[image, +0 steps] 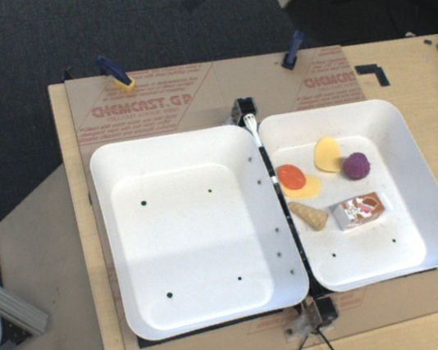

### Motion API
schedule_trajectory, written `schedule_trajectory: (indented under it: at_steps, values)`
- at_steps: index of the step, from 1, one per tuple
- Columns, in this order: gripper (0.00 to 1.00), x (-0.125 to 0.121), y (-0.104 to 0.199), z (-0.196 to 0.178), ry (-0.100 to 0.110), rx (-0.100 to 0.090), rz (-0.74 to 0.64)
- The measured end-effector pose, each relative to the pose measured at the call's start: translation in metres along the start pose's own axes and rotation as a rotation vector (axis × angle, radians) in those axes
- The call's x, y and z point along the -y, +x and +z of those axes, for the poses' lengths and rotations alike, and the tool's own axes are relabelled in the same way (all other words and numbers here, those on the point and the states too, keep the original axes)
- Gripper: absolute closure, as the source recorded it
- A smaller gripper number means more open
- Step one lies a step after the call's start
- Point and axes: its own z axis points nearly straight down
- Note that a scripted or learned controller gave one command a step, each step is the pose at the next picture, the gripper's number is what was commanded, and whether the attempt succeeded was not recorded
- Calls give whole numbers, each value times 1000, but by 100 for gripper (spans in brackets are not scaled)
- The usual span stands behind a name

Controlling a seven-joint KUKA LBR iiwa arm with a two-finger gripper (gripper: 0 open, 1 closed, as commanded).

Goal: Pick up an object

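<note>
Bins side by side on bench (188, 92): left bin (200, 310), right bin (419, 178). Right bin holds orange ball (291, 176) resting on flat yellow piece (309, 188), yellow lump (328, 154) just beside purple ball (356, 165), tan cone (310, 215) near small printed packet (360, 210). Gripper state: cannot tell. Blue clamps (115, 72) at bench far edge.

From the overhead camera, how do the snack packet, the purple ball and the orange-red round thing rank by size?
Largest to smallest as they look:
1. snack packet
2. and 3. orange-red round thing and purple ball, too alike to rank.
</note>
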Motion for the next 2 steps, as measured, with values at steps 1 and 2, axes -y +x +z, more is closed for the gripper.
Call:
schedule_trajectory:
  at_steps: [1,2]
  values:
    - [100,1,-79,10,21,5,17]
    - [100,2,-166,10,16,6,16]
